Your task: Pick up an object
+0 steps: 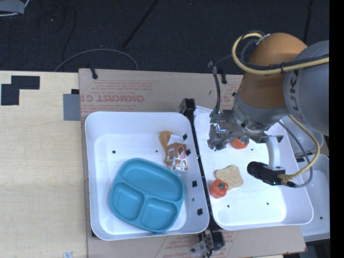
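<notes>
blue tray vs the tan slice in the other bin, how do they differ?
The blue tray is far larger than the tan slice. The tray has three compartments; the slice is flat and plain. The tray lies in the left bin, the slice in the right bin beside an orange piece. Both lie flat.

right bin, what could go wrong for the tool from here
The tool sits low near the divider between the bins, so a descent could clip it. The orange item beside the tool is partly hidden under the arm, so a grasp may miss it or nudge it away. The toast slice and tomato-like piece touch, so grabbing one may drag the other.
</notes>
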`<state>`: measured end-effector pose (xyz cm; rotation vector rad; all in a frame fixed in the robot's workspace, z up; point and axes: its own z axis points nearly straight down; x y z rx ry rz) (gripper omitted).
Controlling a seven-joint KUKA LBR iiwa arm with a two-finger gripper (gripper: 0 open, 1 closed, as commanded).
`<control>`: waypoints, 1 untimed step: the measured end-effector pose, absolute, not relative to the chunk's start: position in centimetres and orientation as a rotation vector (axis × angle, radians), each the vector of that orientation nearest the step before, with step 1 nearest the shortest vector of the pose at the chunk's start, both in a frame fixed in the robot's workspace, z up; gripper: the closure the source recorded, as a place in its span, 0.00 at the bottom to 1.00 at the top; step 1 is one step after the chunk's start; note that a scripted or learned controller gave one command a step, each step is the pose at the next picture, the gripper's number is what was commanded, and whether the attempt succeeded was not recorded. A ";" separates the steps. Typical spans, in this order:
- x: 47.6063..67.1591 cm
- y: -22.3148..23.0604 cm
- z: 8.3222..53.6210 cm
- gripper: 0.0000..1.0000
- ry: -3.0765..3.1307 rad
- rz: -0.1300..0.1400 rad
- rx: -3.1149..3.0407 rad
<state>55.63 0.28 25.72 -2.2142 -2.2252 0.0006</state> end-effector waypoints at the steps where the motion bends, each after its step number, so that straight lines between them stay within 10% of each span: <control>1: 56.4 5.7 25.5 1.00 -2.224 0.002 -2.214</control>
